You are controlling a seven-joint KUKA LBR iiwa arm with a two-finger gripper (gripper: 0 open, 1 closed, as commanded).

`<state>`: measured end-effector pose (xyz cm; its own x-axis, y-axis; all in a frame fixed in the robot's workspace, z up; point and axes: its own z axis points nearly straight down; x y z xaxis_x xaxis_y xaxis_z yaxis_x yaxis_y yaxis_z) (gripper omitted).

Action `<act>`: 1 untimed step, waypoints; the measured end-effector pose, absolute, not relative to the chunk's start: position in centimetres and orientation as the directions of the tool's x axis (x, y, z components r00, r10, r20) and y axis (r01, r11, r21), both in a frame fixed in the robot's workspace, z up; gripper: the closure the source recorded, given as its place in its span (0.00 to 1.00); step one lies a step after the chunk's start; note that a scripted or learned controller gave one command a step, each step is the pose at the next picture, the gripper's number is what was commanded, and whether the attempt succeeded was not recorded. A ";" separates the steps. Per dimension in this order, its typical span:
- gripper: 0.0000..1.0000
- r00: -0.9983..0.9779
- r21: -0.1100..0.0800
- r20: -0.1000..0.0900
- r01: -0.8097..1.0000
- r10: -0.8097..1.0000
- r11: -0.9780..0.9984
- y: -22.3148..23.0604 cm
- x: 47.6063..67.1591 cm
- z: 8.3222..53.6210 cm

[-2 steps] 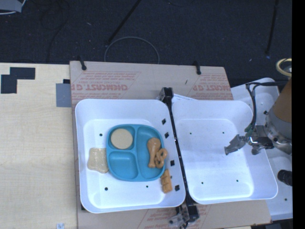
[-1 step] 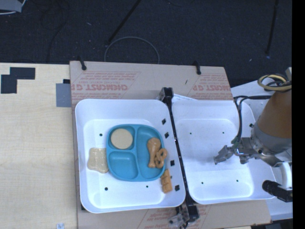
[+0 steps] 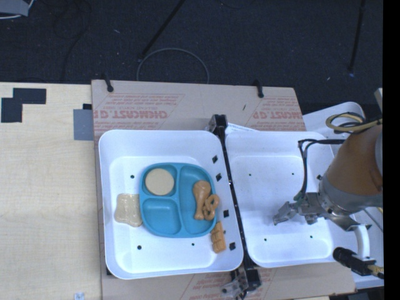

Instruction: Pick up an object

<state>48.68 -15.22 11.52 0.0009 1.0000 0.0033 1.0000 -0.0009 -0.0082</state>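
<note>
Counter in pale wood fills the left side, bare apart from dark patches near its far left corner. A cardboard sheet lies across the middle, and on it sit two shallow white bins side by side.

The left bin carries all the things on offer. A pale tan flat piece, like a slice of toast, lies on the bin floor touching the left edge of a blue divided plate. In the plate's far left compartment rests a round cream disc. In its right compartment lie a bone-shaped brown piece and a pretzel-like piece, touching each other. Just off the plate's near right corner, on the bin floor, sits a small brown block.

These look like light, stiff toy foods. The block seems the easiest pick, standing free with open floor around it, to be taken across its short sides. The disc and toast lie flat and may slip; the plate is wide and would need a rim grasp.

The right bin holds nothing but the gripper, low over its floor towards the near right part, well apart from every object. Its fingers appear spread and released, with nothing between them.
</note>
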 end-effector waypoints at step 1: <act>1.00 0.006 -0.006 0.003 1.000 1.000 -0.006 -15.4 48.8 12.8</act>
<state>48.76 -15.37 12.75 0.0057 1.0000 0.0026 1.0000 -0.0057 -0.0059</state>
